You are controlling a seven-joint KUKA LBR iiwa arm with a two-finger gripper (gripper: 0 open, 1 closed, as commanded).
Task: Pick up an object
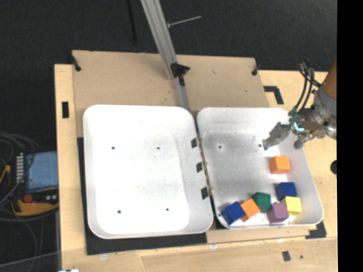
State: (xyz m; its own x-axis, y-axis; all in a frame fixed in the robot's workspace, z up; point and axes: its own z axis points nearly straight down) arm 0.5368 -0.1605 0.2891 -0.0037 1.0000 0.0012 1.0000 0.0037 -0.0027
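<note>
The end effector (285,136) hangs over the right bin (238,123), up near 2 o'clock in that bin. Its two fingers stand wide apart, and nothing sits between them.

The closest thing to grab is the orange block (279,164). It lies alone, just below the end effector, at about 3 o'clock in the right bin. It touches no other block, so there is room on every side of it.

More blocks crowd along the bottom edge of the bin, from 5 to 6 o'clock: a blue block (286,190), a yellow block (293,204), a purple block (278,212), a green block (262,200), a second orange block (250,208) and a second blue block (233,212). They sit close together, and some touch.

The orange block looks small, light and hard, maybe wood or foam. I think it will not squash or break. Its sides are flat, so the fingers should press on two opposite flat sides, near the middle. A pinch on the corners could make it twist and slip away.

The left bin (142,169) sits beside the right one on the desk (170,254).
</note>
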